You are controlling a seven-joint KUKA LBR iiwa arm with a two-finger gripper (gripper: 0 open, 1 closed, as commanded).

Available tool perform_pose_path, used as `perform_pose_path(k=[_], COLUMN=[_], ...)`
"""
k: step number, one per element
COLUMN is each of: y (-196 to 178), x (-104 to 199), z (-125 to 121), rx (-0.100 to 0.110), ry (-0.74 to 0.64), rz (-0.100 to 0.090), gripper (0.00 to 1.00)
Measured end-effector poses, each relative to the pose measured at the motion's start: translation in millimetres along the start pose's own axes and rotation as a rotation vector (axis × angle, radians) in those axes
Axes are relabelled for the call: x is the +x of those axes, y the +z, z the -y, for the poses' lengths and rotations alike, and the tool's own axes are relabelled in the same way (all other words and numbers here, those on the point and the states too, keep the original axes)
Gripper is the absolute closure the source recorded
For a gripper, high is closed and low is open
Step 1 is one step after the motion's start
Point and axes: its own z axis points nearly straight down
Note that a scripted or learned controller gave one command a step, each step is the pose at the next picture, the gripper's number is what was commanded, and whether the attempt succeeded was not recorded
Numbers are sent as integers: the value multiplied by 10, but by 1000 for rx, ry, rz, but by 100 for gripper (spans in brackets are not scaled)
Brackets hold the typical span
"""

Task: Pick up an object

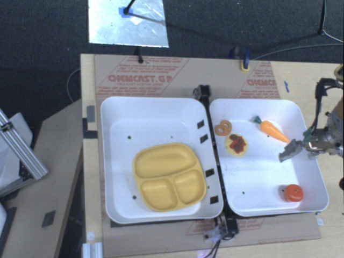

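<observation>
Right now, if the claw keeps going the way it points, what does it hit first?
The claw points left and slightly down over the right bin. Probably bare bin floor first; the pizza slice lies just above that line. Height is unclear.

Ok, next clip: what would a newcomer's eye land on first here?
Probably the yellow divided tray, sitting alone in the left bin. Next, the bright toys in the right bin: a carrot near the far side, a pretzel, a small pizza and a tomato near the front corner.

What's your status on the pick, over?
Gripper low over right bin, nothing seen between fingers. Carrot nearest, just up-left. Tomato, pretzel, pizza piece lie apart. Nothing blocking.
</observation>
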Motion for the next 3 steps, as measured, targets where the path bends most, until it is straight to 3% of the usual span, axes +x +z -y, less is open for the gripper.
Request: perform_pose_path(k=[1, 3], y=[-47, 879], x=[2, -35], z=[-24, -114], rx=[-10, -6], ry=[-3, 0], rz=[3, 1], gripper=[0, 0])
